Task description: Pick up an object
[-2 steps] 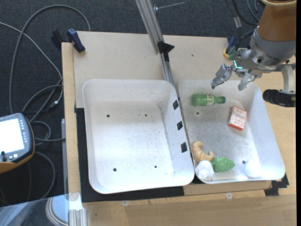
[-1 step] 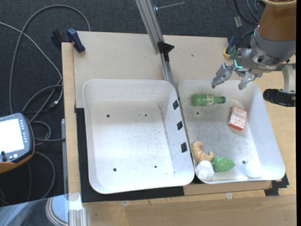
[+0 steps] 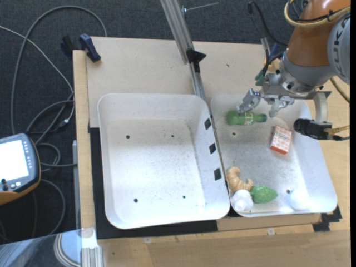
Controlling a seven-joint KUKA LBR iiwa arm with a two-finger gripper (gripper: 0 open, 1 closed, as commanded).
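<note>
Dark carpet surrounds a tan bench w/ two shallow white bins. Green plastic bottle (image 3: 245, 118) lies on its side at far end of right bin (image 3: 314, 168), just below the metal two-finger gripper (image 3: 263, 105); fingers spread, nothing btwn them. Near: orange-white carton (image 3: 281, 139), tan toy (image 3: 237, 178), green lump (image 3: 263, 194), white cup (image 3: 242, 200). Left bin (image 3: 150, 160) beside.

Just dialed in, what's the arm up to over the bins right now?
The arm's gripper is low over the far end of the right bin, right at a green bottle lying on its side. Nothing can be seen held between its fingers, so no pick is confirmed. An orange-and-white box lies nearby. Along the near edge sit a tan piece, a white cup-like object, a green lump and a white object. The left bin plays no part.
</note>
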